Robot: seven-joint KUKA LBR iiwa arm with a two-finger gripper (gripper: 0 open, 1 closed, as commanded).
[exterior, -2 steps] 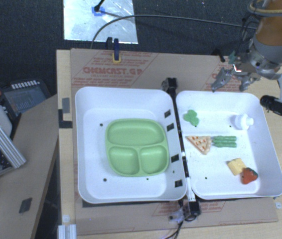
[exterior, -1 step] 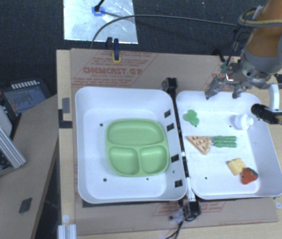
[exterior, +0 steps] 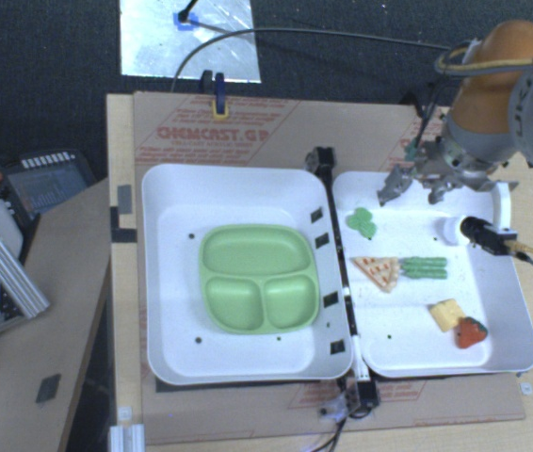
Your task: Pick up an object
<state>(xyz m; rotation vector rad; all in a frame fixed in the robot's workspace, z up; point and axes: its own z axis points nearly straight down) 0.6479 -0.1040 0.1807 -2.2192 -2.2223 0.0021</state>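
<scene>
- A robotics lab, by the look of it.
- Grey-and-orange robot arm [exterior: 507,83] over white bins [exterior: 248,182].
- Loose cables [exterior: 342,36], control pendant [exterior: 45,188], cardboard-covered bench [exterior: 248,125].

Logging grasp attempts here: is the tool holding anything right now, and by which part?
Nothing is held: the tool hovers with open fingers above the right bin's far edge.

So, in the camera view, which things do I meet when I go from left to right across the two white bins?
Green divided plate → green leafy piece → waffle slice → green beans → cheese piece → strawberry. The gripper hangs above the right bin's far edge.
</scene>
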